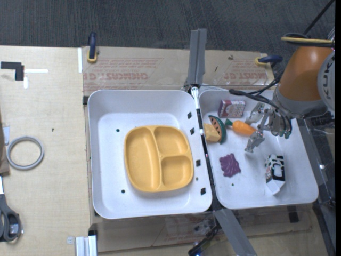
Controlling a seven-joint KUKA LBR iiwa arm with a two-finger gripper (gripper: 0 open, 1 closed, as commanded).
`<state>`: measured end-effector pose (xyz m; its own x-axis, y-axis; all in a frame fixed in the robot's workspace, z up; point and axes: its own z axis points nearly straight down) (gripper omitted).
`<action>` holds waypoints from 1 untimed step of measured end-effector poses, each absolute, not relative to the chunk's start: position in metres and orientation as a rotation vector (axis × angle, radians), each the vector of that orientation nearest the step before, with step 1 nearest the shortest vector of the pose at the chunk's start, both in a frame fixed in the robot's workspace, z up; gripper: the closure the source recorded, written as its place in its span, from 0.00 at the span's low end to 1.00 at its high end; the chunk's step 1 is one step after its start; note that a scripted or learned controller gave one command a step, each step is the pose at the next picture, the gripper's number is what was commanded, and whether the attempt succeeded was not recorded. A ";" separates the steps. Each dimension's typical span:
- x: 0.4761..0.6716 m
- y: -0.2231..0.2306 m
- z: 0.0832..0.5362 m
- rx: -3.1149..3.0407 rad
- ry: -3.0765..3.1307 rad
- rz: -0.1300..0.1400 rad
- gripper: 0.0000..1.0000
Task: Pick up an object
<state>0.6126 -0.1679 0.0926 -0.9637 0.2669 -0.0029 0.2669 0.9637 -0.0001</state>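
Currently: gripper hangs over the right bin, fingers apart, nothing between them, just right of the carrot, plausibly lining up a pick. Right bin holds carrot, melon slice at its left wall, pink box far, purple grapes, small carton near-right. Left bin holds a yellow divided plate.

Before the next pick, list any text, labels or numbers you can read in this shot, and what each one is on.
Red print on the cardboard sheet behind the bins: it appears upside down and too blurred to read.
Small pink box: label too small to read.
Black and white carton: markings too blurred to read.
No text reads clearly.
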 end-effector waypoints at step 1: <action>0.614 -0.167 0.103 0.417 3.106 -0.003 1.00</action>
